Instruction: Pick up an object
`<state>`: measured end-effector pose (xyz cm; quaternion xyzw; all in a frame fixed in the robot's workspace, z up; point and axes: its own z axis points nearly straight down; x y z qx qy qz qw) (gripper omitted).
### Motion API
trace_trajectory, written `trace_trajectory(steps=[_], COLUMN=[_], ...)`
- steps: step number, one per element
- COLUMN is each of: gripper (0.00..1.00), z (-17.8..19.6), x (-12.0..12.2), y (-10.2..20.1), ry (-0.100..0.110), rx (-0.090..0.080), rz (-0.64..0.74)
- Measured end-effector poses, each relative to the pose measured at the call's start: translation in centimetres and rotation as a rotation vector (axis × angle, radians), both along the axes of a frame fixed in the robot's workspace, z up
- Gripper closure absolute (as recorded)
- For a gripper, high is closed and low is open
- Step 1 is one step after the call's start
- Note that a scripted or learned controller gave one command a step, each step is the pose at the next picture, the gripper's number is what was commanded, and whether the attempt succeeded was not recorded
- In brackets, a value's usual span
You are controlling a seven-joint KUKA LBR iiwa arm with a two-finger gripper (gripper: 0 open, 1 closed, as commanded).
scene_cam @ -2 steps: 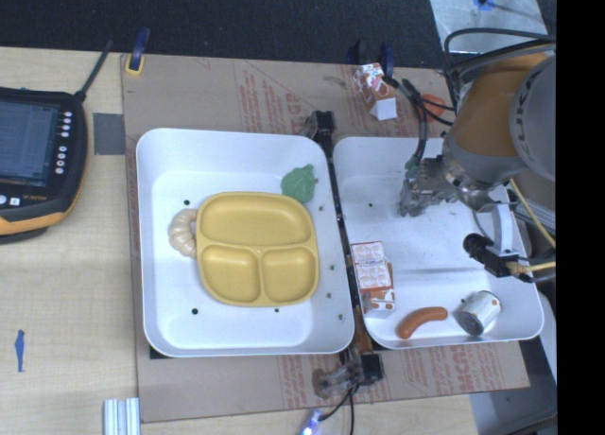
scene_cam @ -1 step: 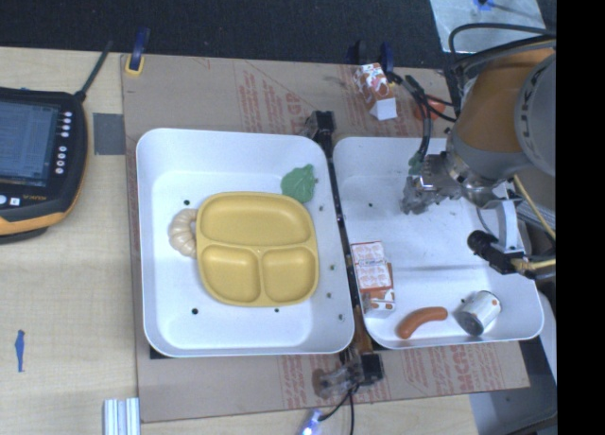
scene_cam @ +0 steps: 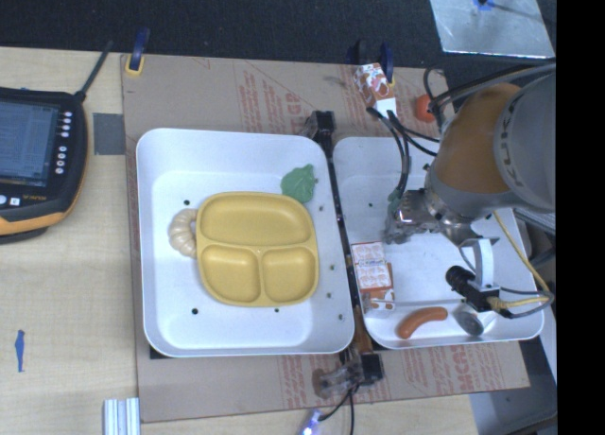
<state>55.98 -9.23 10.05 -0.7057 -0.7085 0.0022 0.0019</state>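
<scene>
Where cardboard (scene_cam: 236,93) lies, bins (scene_cam: 151,234) rest.

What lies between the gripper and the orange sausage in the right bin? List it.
Nothing visible. The gripper hangs over the right white bin, and the orange sausage-shaped toy lies near that bin's front wall. The small red-and-white carton sits left of that path, not across it.

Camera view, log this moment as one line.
tool over right bin | carton, sausage lying in it | yellow tray in left bin
</scene>
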Motion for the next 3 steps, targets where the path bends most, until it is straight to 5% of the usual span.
trace_trajectory(steps=[1, 2, 3], gripper=[1.00, 1.00, 1.00], z=[9.2, 9.1, 9.1], x=[5.4, 8.4, 0.5], y=[5.4, 6.1, 15.8], ry=[-0.004, -0.003, 0.000], rx=[0.001, 0.000, 0.000], rz=[0.001, 0.001, 0.004])
